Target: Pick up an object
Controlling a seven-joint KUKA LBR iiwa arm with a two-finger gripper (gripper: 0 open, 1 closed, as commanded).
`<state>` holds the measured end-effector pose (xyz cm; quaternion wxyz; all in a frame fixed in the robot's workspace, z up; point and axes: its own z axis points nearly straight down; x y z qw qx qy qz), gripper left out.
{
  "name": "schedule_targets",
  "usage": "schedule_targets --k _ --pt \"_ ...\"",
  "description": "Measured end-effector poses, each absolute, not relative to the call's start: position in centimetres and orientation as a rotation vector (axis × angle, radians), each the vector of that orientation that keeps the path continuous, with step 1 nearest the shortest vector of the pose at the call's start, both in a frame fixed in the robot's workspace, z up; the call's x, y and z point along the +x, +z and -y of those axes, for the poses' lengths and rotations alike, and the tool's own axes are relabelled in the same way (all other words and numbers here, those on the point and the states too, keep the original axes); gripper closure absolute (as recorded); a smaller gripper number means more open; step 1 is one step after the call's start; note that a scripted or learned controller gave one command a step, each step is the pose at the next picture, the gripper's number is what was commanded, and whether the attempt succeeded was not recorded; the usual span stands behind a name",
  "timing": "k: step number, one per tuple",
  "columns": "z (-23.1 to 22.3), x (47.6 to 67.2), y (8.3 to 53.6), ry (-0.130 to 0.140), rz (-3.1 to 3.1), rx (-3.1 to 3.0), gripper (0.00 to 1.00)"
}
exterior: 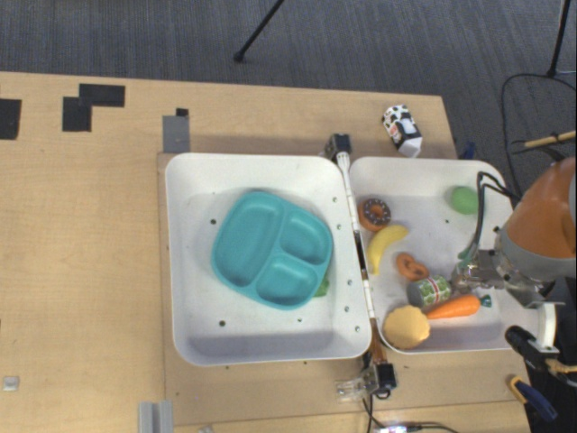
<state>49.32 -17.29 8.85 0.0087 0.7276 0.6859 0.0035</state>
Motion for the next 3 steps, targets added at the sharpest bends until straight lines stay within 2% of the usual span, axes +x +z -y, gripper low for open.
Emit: schedule_targets --k 1,2,3 --pt "17.2 49.2 8.7 0.008 -2.146 2.277 0.0" --pt "10.6 48.9 9.6 -0.002 -2.114 2.292 0.0" --pt "11.3 57.8 8.7 0.007 -2.337 2.086 0.0"
